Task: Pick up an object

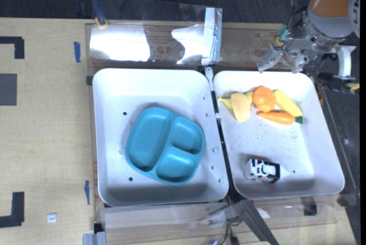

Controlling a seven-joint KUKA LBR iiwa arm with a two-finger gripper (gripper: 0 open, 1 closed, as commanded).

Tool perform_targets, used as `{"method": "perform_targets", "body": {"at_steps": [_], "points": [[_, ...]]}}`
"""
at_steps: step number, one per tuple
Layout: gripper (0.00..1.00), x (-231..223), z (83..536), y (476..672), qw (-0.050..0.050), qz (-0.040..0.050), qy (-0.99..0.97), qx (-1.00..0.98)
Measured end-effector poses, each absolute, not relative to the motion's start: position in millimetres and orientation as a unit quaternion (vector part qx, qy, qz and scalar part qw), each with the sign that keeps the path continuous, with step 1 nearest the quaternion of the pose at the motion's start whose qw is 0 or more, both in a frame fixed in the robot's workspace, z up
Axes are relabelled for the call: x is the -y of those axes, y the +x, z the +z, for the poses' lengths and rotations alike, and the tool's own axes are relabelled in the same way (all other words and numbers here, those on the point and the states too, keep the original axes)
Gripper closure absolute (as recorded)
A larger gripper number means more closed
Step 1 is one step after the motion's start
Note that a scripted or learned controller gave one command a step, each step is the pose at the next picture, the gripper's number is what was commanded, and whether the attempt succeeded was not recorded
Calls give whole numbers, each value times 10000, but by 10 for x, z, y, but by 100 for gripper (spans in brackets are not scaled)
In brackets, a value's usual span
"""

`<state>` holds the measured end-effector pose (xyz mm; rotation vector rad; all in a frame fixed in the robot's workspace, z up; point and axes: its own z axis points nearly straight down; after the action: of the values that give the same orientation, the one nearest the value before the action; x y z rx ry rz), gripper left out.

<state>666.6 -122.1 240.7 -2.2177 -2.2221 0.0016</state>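
My gripper (281, 62) hangs over the far rim of the right bin (320, 141), its two fingers spread open with nothing between them. Just below it, in the far part of that bin, lies a cluster of toy food: a pale yellow pear-shaped piece (240, 105), an orange round fruit (263, 97), a yellow banana-like piece (287, 103) and an orange carrot (277, 117). Closer to the bin's front sits a small black-and-white object (262, 170). The left bin (108, 95) holds a teal divided plate (164, 143).
A clear plastic sheet with a shiny upright divider (213, 35) stands behind the left bin. The arm's grey wrist with the orange band (330, 1) rises at the top right. Wooden benchtop (40, 124) stretches to the left, marked with black tape.
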Motion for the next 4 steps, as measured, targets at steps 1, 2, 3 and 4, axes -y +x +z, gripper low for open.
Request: {"method": "perform_targets", "body": {"at_steps": [1, 2, 3, 4], "points": [[0, 1306, 1000, 6639, 43, 31, -6906, 7232], [0, 1571, 852, 6442, 15, 6, -6550, 7556], [100, 1567, 975, 6461, -13, -9, -6550, 7556], [100, 1686, 1250, 6640, -30, -12, -6963, 7177]]}}
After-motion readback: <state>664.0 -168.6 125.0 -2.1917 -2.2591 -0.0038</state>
